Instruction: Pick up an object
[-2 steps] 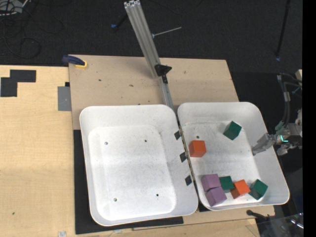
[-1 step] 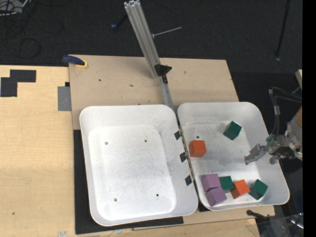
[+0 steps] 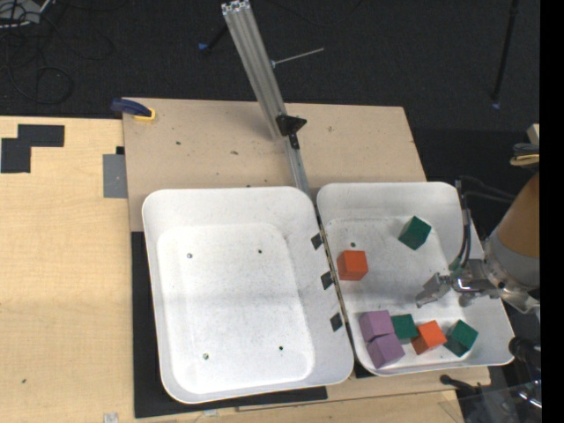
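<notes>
Room: dark floor with loose cables behind a pale wooden table (image 3: 53, 263); a brown board (image 3: 264, 144) lay on the table under two shallow white bins.

Landmark: the right bin (image 3: 388, 203). All places below are given from it.

- Left bin (image 3: 229, 298): touching the right bin's left wall, joined by small black clips along the shared edge.
- Aluminium rail (image 3: 257, 64): rose at a slant from the board just behind the right bin's back left corner.
- Blue and yellow clamp (image 3: 132, 108): well away, at the board's far left corner.
- Green block (image 3: 415, 233): inside, toward the back, tilted, apart from the others.
- Orange-red block (image 3: 352, 264): inside, near the left wall, alone.
- Two purple blocks (image 3: 381, 337): inside, at the front left, touching each other.
- Small green block (image 3: 404, 327): inside, just right of the purple pair.
- Orange block (image 3: 430, 335): inside, front, between the small green block and the next.
- Dark green block (image 3: 461, 337): inside, at the front right corner.
- Arm: came in over the right wall, its orange band (image 3: 529, 223) outside the bin.
- Gripper (image 3: 434, 291): inside, right of centre, above the front row of blocks and right of the orange-red block. The fingers (image 3: 426, 294) stood a little apart, pointing left, with nothing between them.
</notes>
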Motion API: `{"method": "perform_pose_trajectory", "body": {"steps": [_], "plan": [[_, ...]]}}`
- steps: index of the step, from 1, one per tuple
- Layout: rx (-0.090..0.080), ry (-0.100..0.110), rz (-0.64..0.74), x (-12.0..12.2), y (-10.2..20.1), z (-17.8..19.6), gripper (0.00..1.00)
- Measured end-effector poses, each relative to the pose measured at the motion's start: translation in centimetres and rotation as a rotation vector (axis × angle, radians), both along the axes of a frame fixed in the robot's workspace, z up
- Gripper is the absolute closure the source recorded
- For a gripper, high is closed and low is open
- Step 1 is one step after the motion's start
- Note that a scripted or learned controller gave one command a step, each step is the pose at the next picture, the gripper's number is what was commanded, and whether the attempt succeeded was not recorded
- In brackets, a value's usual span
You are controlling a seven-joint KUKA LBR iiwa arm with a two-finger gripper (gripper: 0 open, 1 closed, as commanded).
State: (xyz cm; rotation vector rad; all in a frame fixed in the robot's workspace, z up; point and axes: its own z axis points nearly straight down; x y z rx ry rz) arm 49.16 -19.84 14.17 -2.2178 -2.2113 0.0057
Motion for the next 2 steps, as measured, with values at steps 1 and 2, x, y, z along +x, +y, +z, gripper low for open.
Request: {"method": "perform_pose_trajectory", "body": {"steps": [1, 2], "plan": [[-0.003, -0.008, -0.001, 0.0, 0.0, -5.0, 0.0], [-0.001, -0.007, -0.007, 0.0, 0.0, -4.0, 1.0]]}}
